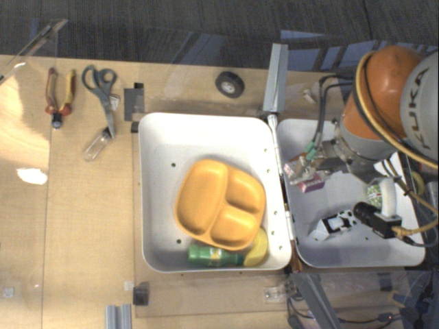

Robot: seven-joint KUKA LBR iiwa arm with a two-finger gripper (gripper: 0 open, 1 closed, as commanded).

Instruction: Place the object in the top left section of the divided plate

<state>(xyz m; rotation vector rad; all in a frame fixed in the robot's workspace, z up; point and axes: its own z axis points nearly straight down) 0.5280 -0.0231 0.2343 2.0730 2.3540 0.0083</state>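
Note:
The yellow divided plate (221, 203) lies in the left bin (164, 142), its three sections bare, tilted over things at the bin's front edge. My gripper (302, 167) is low over the left side of the right bin (357, 252), close to the wall between the bins. A small pink and purple object (312, 181) sits right at the gripper's tip; whether it is gripped or just lying under it is unclear.
A green bottle-like thing (214, 255) and a yellow rounded thing (257, 250) lie partly under the plate's front rim. A green and white item (376, 194) lies in the right bin under the arm. Scissors (103, 91), pliers (59, 94) and a tape roll (230, 83) rest on the bench behind.

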